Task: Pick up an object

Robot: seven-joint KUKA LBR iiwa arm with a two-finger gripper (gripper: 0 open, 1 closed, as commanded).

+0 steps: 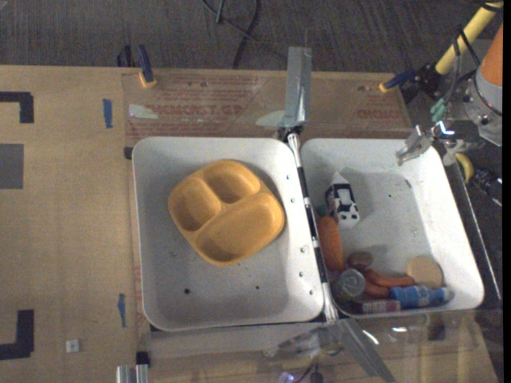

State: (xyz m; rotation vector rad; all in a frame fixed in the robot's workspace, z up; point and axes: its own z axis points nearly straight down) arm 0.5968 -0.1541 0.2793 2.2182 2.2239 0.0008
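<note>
Camera view: toys (375, 282) crowd right bin's (415, 214) near edge.

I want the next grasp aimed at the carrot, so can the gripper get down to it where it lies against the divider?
Probably, but it looks tight. The gripper hangs over the right bin's far corner with open floor between. The carrot lies along the left wall, with the milk carton and a can close by.

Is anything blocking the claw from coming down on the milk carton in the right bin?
Nothing visible blocks it. The claw hangs at the right bin's upper right corner; bare bin floor lies between it and the milk carton. The carrot sits just below the carton, on the far side.
</note>
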